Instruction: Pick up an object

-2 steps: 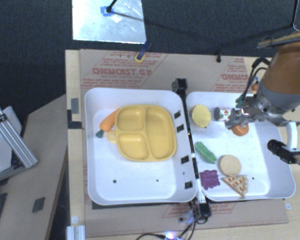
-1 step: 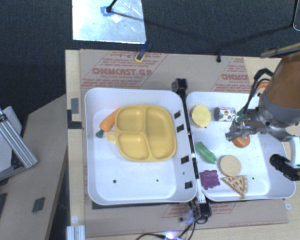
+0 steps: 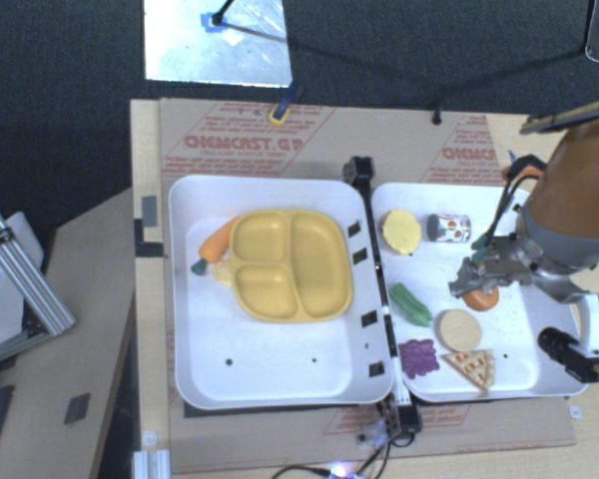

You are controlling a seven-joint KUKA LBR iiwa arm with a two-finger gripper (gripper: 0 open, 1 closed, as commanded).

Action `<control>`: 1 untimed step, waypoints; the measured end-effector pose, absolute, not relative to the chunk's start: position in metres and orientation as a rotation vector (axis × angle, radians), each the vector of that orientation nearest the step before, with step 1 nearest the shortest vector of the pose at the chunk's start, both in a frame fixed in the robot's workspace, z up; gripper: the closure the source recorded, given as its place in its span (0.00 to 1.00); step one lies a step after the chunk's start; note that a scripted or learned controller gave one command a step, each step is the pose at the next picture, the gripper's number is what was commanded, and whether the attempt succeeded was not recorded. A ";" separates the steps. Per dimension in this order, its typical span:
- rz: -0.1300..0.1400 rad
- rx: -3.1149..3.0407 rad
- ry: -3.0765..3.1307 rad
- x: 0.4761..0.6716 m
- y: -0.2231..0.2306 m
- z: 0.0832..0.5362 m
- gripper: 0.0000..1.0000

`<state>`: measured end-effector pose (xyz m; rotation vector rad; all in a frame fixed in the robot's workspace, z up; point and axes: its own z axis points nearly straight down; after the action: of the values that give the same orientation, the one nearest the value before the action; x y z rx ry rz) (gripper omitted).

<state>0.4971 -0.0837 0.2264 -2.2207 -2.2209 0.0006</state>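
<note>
Right now I see the gripper [image 3: 476, 279] low in the right bin [image 3: 514, 377], its tip over an orange-red round toy [image 3: 482, 298]; I cannot tell whether anything is grasped. Around that toy lie a tan round cookie [image 3: 459, 329] just below, a pizza slice [image 3: 471, 366], a purple piece [image 3: 417, 356], a green pickle [image 3: 411, 303], a yellow disc [image 3: 401, 232] and a small can [image 3: 447, 229]. Well left of it, the left bin [image 3: 280, 377] holds a yellow divided plate [image 3: 285, 264] with a carrot [image 3: 216, 240] at its edge.
</note>
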 end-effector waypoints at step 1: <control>-0.001 -2.222 -2.221 0.486 -0.079 0.216 1.00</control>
<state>0.4858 -0.0794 0.2162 -2.2216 -2.2213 -0.0011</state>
